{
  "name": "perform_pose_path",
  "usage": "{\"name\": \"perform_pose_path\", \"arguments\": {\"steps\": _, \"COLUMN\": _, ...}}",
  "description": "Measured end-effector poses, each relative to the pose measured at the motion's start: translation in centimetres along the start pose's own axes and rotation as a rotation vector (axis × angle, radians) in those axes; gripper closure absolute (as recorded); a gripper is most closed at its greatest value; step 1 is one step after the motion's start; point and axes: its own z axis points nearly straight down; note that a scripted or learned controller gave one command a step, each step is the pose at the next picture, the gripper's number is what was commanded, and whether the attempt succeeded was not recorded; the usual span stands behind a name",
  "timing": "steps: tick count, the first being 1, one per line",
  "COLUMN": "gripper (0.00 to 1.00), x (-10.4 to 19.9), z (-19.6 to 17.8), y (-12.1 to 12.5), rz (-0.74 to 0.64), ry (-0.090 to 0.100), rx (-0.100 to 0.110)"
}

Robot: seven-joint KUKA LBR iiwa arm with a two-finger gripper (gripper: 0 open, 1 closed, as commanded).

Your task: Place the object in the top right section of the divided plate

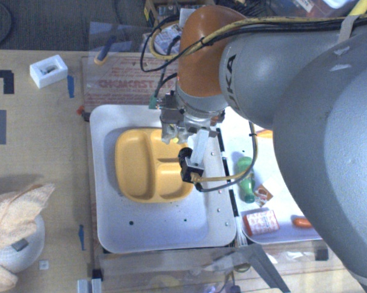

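Pincer low over yellow divided plate, grip state impossible to tell. Best to centre above top right section, clear of the ridge, then release low.

right edge of plate under arm, right bin mostly covered

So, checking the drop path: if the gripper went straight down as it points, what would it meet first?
Probably the yellow divided plate, near its upper right section; the gripper hangs above it, though depth is unclear.
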Motion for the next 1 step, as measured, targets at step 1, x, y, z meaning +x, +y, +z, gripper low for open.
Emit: {"name": "perform_pose_path", "arguments": {"steps": 1, "gripper": 0.00, "x": -0.01, "z": 0.00, "y": 0.01, "rz": 0.000, "ry": 0.000, "rx": 0.000}}
